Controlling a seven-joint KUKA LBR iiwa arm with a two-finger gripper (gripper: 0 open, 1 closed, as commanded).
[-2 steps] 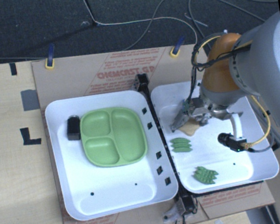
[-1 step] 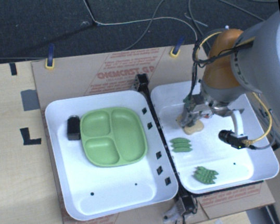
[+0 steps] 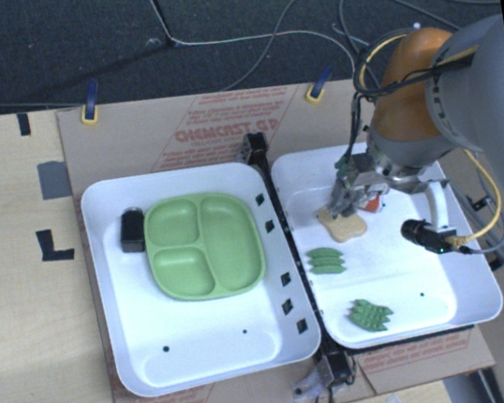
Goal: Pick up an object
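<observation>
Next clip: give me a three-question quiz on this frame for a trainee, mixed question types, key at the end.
1. True or false: the green divided plate lies in the same bin as the gripper.
2. Which thing lies nearest the gripper? A) tan piece B) small black object C) dark green leafy piece
3. Fill in: the green pea pod lies in the ____ bin as seen by the camera.

Key: 1 false; 2 A; 3 right.

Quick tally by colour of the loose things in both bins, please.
Green: 3 (tray, pod, pod bunch)
Black: 1 (block)
Tan: 1 (piece under the gripper)
Total: 5
</observation>
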